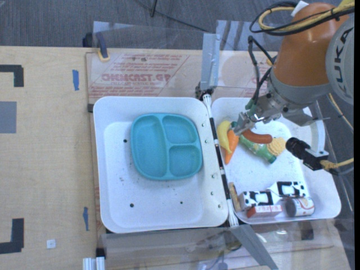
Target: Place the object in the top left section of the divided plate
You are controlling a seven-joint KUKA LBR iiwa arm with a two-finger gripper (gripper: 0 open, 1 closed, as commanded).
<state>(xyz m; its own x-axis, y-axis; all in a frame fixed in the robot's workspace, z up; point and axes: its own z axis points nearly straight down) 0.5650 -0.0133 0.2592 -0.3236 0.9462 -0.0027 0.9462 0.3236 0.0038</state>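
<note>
The gripper (246, 121) hangs low over the right bin (326, 198), just above the toy hot dog (256, 135), which lies among a banana (224, 130), carrot (230, 142) and corn (270, 149). Whether the fingers are open or closed cannot be told. The divided plate (166, 146) waits in the left bin (109, 167). A clean pick likely means straddling one item alone — the crowding invites a double grab — then lifting clear of the wall between the bins.

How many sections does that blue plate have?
3. The blue plate in the left bin has one long section along its left side, one at top right, and one at bottom right.
</note>
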